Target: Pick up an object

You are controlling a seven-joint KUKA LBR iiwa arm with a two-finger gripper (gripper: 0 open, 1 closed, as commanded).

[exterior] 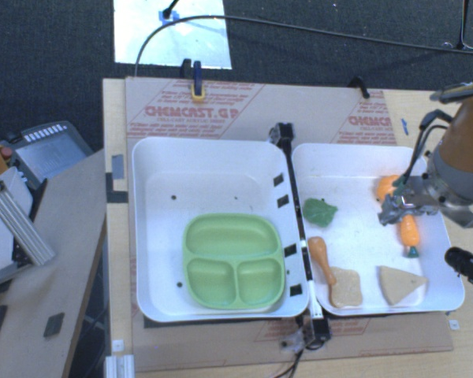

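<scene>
The gripper (396,208) sits low in the right bin (355,235), just above the carrot (410,231) and beside an orange piece (386,186). Whether it has closed on anything cannot be told from this angle. Bread (345,287), a wedge (400,284), a spatula (322,258) and a green toy (319,210) lie untouched. The plate (233,260) sits in the left bin (165,211). Judgement: approach made, lift not yet done.
</scene>
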